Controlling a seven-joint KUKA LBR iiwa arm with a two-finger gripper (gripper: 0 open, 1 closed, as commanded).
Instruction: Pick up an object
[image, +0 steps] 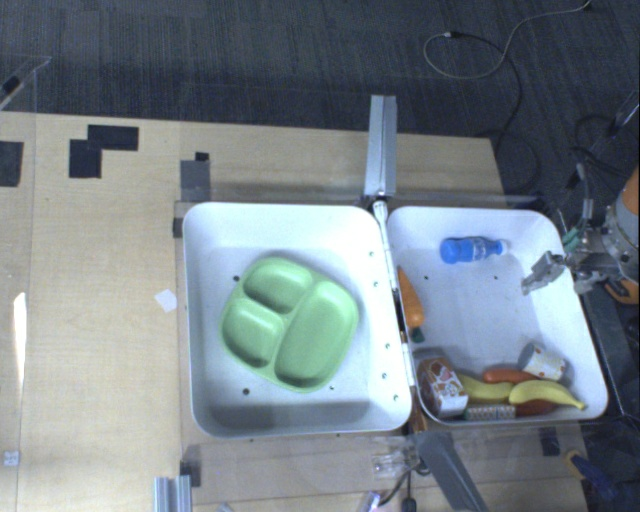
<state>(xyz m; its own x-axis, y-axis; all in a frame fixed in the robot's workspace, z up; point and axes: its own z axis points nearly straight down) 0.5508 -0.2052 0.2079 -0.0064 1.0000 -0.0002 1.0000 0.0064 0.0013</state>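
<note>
At the right edge of the frame the pincer (548, 272) hangs released over the right bin (560, 330), below-right of the blue bottle (472, 249).

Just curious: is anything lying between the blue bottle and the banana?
No: between the blue bottle and banana, the camera view shows bare white bin floor.

Single fixed camera, mounted above the bench, looking down at a slant. Both white bins fit whole in frame: left bin (200, 330) at centre, right bin (560, 300) toward the right edge. Far enough back that wooden bench top (90, 330) fills the left and dark floor (250, 60) the top.
</note>
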